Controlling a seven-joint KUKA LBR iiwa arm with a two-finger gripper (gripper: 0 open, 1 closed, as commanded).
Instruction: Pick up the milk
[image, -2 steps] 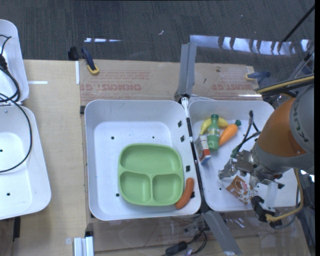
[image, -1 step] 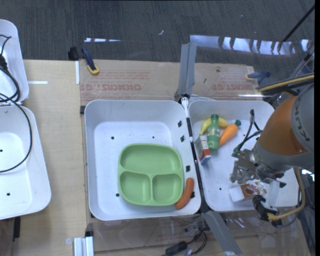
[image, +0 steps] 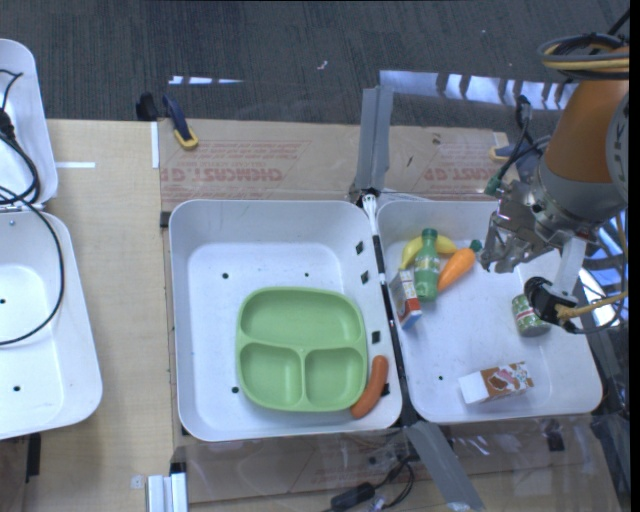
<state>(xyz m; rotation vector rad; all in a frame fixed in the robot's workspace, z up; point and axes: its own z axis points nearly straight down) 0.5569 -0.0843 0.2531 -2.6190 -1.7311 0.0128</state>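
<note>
Cardboard milk carton (image: 496, 383) lying flat, metal hand (image: 500, 255) above carrot (image: 456, 267), grip unclear

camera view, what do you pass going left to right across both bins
Green three-compartment plastic plate → orange-brown sausage → small red and white carton → green plastic bottle → orange carrot → brown and white milk carton → green tin can.

I count 2 bins (image: 190, 300), 1 tray (image: 300, 347), 1 sausage (image: 370, 387), 2 cartons (image: 405, 298), 1 bottle (image: 427, 265), 1 carrot (image: 456, 267), 1 banana (image: 414, 249), 1 can (image: 529, 315).
</note>
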